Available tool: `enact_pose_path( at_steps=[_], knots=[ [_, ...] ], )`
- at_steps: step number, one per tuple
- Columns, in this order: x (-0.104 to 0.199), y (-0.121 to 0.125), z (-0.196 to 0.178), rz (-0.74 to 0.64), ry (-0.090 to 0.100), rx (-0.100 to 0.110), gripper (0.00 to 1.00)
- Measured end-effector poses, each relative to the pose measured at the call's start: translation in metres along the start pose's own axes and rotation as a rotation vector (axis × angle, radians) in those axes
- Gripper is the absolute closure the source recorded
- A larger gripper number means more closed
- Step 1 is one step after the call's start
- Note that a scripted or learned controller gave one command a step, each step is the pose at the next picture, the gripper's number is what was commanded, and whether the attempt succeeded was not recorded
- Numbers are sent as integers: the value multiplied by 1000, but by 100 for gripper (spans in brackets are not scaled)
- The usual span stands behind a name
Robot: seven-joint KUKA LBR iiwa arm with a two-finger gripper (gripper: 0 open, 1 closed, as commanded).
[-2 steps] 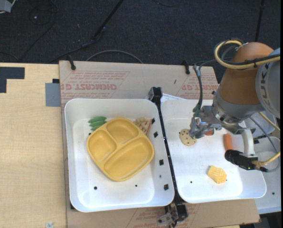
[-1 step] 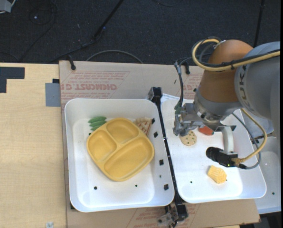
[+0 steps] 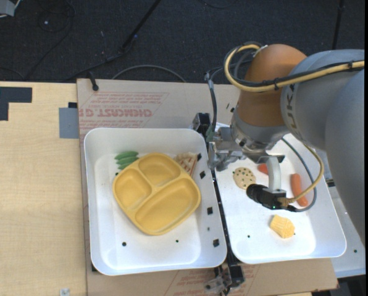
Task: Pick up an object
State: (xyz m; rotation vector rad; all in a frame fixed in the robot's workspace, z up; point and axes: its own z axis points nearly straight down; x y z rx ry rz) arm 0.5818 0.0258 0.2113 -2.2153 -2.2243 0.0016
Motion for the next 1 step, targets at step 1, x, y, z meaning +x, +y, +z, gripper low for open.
enact_pose_path(
  at_steps=[1],
  knots=[
    [47, 20, -15, -1, 1, -1, 100]
  ],
)
